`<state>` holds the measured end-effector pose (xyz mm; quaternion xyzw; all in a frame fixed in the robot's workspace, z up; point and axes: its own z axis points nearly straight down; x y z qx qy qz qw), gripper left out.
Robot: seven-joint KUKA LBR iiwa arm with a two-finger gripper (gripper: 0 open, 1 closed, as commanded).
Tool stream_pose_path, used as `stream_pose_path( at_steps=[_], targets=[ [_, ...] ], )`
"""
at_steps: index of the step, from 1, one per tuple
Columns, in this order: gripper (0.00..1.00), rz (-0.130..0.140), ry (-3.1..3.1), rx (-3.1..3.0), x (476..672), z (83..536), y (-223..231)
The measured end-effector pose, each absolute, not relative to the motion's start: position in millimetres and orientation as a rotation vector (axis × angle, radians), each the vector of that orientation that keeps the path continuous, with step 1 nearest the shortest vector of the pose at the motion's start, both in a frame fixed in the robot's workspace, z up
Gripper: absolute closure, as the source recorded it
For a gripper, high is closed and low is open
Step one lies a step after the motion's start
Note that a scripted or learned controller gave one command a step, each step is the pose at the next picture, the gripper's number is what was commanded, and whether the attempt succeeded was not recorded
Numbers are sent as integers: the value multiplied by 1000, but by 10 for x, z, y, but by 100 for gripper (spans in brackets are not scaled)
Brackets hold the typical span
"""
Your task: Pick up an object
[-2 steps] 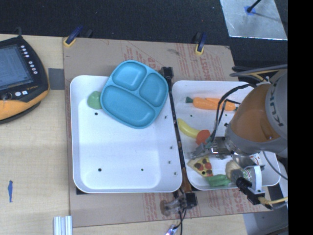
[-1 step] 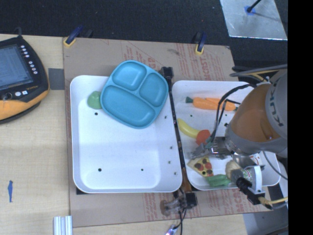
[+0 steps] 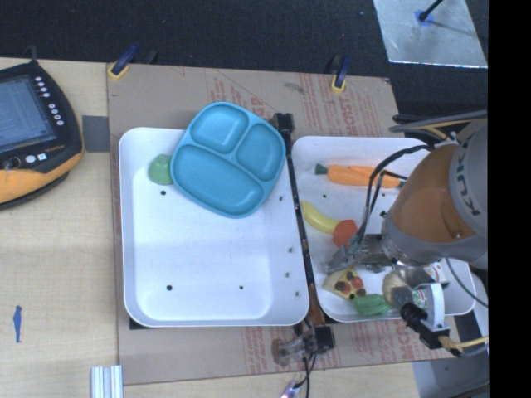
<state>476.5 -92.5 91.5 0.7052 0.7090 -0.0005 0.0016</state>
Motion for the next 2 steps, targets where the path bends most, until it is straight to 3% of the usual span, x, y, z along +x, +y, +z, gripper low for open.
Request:
stream_pose_path(
  at_steps=[2],
  targets=[
    [0,-2,2229,2210,4764,914,-934]
  ],
)
